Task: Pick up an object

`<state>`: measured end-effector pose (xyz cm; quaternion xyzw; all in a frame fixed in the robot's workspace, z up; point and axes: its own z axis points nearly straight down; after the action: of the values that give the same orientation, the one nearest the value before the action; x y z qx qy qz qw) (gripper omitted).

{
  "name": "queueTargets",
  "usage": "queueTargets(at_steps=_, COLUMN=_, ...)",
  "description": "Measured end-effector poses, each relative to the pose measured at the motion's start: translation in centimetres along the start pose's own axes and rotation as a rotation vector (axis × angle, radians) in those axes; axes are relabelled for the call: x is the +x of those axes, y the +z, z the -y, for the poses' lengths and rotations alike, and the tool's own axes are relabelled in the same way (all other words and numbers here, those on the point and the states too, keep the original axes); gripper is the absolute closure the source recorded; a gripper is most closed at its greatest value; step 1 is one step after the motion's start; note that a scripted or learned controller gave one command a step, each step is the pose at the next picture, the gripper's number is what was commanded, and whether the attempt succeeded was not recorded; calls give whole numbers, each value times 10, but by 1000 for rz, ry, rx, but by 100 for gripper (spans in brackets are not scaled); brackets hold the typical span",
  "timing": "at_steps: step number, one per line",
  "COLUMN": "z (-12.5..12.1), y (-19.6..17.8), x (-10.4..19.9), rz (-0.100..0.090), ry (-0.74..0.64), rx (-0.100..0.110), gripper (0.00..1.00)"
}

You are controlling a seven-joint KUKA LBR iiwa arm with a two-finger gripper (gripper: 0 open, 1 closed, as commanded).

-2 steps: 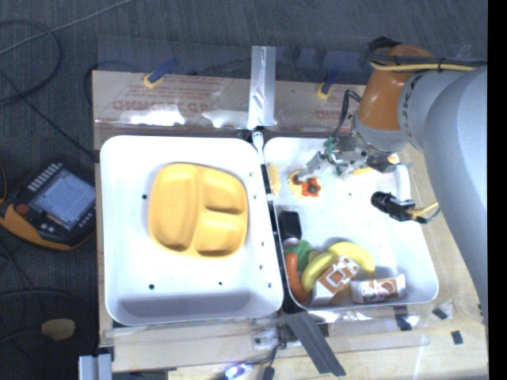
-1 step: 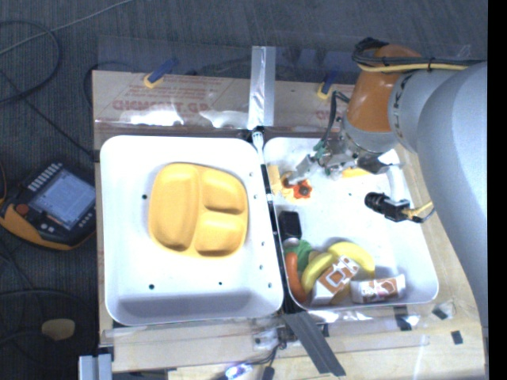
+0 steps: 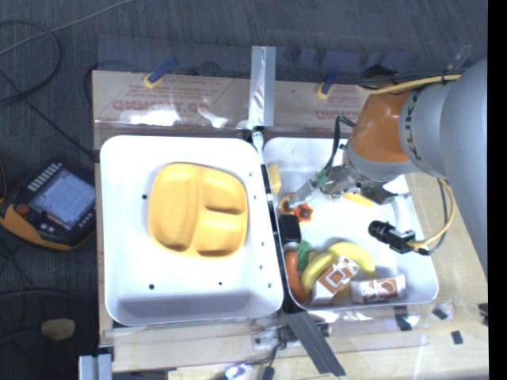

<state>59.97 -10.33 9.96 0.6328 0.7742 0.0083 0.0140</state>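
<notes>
**My gripper low in the right bin**

At centre-left, the left bin [image 3: 119,291] holds a yellow divided tray [image 3: 198,208]. Right of centre my gripper [image 3: 305,198] hangs (fingers unreadable from here) above the banana [image 3: 337,260] and small carton [image 3: 379,289] at the lower right.

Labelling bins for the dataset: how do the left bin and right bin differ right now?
The left bin holds one thing, a yellow divided tray; the right bin holds a clutter of small items, among them a banana and a small box. The arm reaches over the right bin, not the left bin. Both are shallow, white and set side by side.
</notes>
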Motion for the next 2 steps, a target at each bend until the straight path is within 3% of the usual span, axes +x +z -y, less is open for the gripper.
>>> queueTargets(at_steps=1, z=-3, y=1, x=0, rz=-5, ry=10, rx=7, gripper=0)
queueTargets(at_steps=2, z=5, y=-1, x=1, rz=-2, ry=59, rx=-6, gripper=0)
